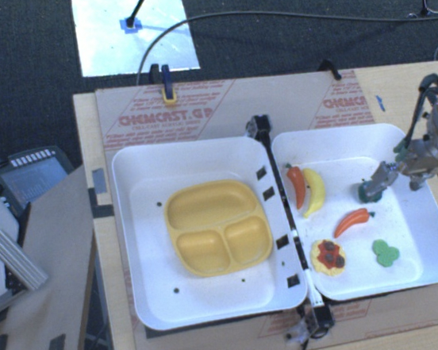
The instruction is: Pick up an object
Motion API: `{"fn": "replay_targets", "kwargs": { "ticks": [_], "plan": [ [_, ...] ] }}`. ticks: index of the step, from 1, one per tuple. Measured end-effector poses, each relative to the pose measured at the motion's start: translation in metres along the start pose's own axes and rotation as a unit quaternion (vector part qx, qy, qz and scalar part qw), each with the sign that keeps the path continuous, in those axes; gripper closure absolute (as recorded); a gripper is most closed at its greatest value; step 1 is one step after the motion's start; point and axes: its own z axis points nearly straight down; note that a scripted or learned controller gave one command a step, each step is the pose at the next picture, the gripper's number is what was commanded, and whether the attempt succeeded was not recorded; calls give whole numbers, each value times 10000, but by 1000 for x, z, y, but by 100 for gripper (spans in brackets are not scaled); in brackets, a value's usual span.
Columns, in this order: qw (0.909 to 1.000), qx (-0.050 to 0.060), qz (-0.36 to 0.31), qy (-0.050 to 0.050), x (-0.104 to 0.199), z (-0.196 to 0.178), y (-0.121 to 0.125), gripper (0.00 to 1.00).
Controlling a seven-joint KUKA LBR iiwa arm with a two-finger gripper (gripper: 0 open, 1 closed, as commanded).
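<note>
The gripper is hanging low over the right bin, its tip touching or just beside a small dark green thing; whether it is spread or pinching, I cannot tell. An orange-red pepper is lying just below and left, its long axis slanting up to the right. A green piece is sitting nearer the bin's front.

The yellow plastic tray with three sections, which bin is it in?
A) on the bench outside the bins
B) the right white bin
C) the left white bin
C: the yellow plastic tray with three sections lies flat in the left white bin, while the right white bin holds the small toy foods such as the yellow toy banana.
</note>
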Motion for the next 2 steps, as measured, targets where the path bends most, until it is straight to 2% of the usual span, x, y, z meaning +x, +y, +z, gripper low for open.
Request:
{"fn": "replay_targets", "kwargs": {
  "ticks": [1, 2],
  "plan": [
    [10000, -48, -12, -9, 0, -5, 2, 0],
    [10000, -27, -3, -2, 1, 38, -1, 0]
  ]
}}
